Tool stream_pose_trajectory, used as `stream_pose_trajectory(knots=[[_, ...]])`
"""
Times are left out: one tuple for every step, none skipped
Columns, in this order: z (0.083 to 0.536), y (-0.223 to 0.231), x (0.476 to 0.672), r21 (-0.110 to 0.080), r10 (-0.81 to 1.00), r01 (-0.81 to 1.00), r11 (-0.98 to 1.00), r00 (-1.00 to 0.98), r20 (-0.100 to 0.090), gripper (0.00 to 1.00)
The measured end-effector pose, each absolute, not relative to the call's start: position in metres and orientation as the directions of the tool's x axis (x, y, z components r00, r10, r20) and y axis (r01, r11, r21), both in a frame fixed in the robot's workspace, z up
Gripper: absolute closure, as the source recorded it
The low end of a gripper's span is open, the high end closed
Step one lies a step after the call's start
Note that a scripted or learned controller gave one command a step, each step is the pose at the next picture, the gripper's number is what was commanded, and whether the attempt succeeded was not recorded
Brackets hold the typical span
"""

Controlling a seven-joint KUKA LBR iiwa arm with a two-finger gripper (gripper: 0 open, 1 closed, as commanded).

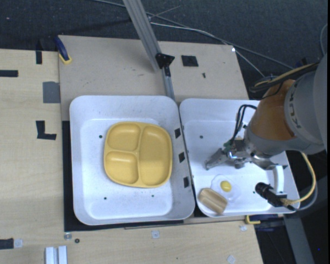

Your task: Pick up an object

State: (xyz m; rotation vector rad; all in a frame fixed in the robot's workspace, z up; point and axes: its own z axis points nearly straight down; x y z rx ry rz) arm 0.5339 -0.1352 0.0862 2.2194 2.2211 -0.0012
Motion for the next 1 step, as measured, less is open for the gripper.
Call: stream_pose_trajectory(knots=[[0.0981, -0.1350, 0.5346, 0.004, 1.000, 1.000, 0.001, -0.001, -0.002, 1.00]])
